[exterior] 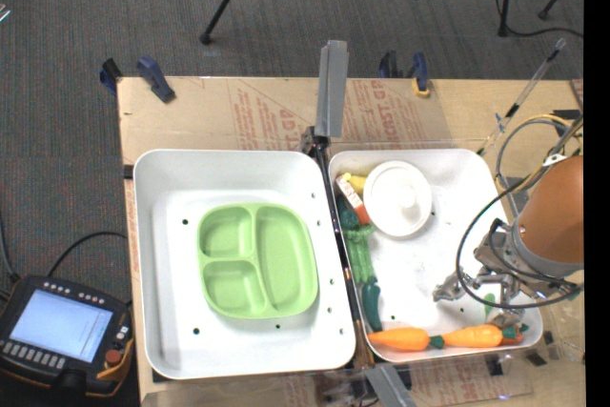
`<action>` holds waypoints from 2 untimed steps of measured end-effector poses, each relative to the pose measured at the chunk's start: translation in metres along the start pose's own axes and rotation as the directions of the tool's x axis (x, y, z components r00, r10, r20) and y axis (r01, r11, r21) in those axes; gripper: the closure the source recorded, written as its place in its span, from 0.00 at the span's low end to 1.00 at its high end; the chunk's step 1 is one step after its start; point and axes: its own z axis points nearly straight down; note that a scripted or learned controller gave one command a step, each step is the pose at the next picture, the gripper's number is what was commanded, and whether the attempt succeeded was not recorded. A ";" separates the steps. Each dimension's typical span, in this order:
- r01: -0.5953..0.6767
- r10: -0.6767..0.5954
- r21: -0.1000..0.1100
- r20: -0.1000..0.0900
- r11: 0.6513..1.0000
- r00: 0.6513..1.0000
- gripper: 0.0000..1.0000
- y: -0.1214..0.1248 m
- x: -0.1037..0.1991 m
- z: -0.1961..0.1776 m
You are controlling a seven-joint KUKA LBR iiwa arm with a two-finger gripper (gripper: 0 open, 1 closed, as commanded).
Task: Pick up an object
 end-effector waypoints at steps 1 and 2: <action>0.239 -0.239 0.001 0.002 0.971 0.971 0.00 0.002 0.001 0.000; 0.424 -0.424 0.003 0.005 0.906 0.906 0.00 0.006 0.001 -0.001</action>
